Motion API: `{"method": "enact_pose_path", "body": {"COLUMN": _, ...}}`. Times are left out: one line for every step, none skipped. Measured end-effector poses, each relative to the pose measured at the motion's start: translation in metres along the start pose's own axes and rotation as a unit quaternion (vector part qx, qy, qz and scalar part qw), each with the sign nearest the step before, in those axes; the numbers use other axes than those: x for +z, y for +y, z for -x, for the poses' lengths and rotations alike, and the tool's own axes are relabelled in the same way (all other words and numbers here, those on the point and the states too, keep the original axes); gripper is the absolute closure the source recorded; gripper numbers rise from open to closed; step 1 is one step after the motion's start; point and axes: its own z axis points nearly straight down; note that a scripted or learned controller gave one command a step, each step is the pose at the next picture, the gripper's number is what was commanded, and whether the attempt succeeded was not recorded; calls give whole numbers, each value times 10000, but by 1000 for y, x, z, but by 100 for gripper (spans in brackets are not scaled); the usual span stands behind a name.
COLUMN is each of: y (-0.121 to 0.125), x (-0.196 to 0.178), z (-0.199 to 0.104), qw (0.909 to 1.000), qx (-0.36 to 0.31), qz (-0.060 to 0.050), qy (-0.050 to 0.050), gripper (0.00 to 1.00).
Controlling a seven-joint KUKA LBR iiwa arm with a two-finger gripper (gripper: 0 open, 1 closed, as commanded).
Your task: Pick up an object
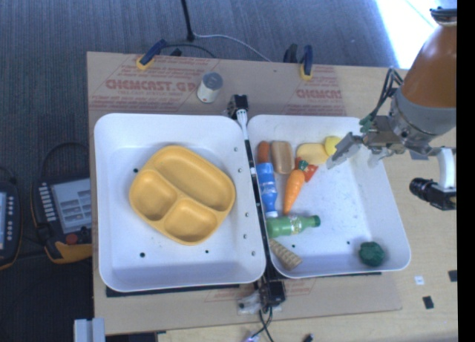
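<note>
My claw [343, 149] hangs over the upper right of the right bin [371, 207], whether apart or together I cannot tell, with the yellow lemon-like piece [331, 144] just at its tip and the carrot [292, 188] down-left, long axis slanting toward me, nothing held.

carrot [293, 189] | orange, lying tilted | right bin's [386, 207] left part, beside blue bottle [267, 188]
</note>
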Motion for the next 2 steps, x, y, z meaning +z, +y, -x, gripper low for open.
{"method": "enact_pose_path", "body": {"y": 33, "x": 136, "z": -46, "qw": 10000, "qx": -6, "qz": -4, "qy": 2, "gripper": 0}}
{"method": "enact_pose_path", "body": {"y": 33, "x": 126, "z": -45, "qw": 10000, "qx": 0, "qz": -9, "qy": -2, "gripper": 100}}
